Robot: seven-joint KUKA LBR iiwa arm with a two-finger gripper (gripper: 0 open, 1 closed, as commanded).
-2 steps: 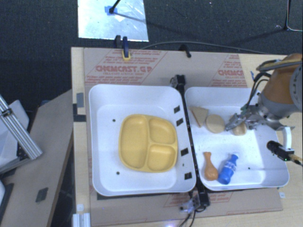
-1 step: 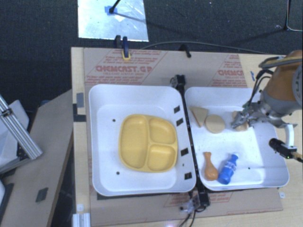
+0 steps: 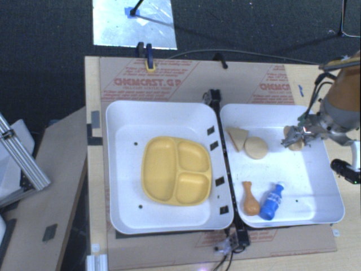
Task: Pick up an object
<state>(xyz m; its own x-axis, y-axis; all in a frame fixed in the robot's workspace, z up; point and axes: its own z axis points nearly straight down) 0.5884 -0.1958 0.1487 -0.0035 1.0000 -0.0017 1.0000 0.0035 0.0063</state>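
The right bin (image 3: 316, 208) holds a tan wedge (image 3: 237, 138), a round tan bun-like piece (image 3: 256, 147), an orange drumstick-shaped toy (image 3: 250, 199) and a small blue bottle (image 3: 272, 201). My gripper (image 3: 294, 138) hangs over the bin's upper right part, to the right of the round piece. A small tan object shows at its fingertips, but I cannot make out whether it is held.
The left bin (image 3: 124, 123) carries a yellow divided plate (image 3: 176, 170). A black divider with clips (image 3: 220, 157) runs between the bins. The arm's orange band (image 3: 344, 92) and grey wrist stand over the right bin's far right edge. A clamp (image 3: 149, 55) sits at the bench's back.
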